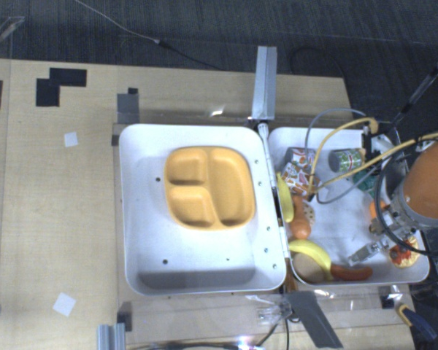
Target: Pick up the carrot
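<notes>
The stubby orange carrot (300,227), so judged, is noted well apart from the tool (368,252), whose opening cannot be told, just past the curved yellow banana (311,254); centring above it before descent is advised.

A robotics lab: a pale wooden surface (51,217) carries two shallow white plastic bins (142,195), metal brackets (264,86), loose yellow cables (350,126) and toy food.
</notes>
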Controlling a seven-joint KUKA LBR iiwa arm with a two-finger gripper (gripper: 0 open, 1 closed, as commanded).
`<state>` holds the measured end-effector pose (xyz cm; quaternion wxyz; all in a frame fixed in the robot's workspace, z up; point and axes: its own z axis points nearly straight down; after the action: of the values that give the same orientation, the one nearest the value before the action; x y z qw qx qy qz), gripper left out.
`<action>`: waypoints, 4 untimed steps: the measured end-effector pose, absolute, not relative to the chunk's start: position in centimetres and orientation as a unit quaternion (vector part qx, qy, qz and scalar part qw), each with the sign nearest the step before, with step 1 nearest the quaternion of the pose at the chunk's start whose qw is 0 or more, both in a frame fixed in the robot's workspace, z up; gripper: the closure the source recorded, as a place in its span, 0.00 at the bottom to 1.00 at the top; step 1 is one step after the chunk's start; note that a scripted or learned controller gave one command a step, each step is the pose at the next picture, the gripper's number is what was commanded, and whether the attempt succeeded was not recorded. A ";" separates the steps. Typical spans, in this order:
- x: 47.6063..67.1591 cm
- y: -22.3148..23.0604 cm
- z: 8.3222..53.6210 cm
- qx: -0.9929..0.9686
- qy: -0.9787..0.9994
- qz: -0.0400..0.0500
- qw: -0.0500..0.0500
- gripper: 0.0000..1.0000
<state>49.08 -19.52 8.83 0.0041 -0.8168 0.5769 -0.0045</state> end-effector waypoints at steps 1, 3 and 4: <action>49.0 -19.5 8.8 -0.830 0.558 -0.004 0.004 0.00; 49.2 -19.6 8.9 -0.758 0.652 -0.005 0.006 0.00; 49.3 -19.7 8.9 -0.750 0.661 -0.005 0.007 0.00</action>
<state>49.26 -19.71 8.87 0.0069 -0.7505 0.6609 -0.0054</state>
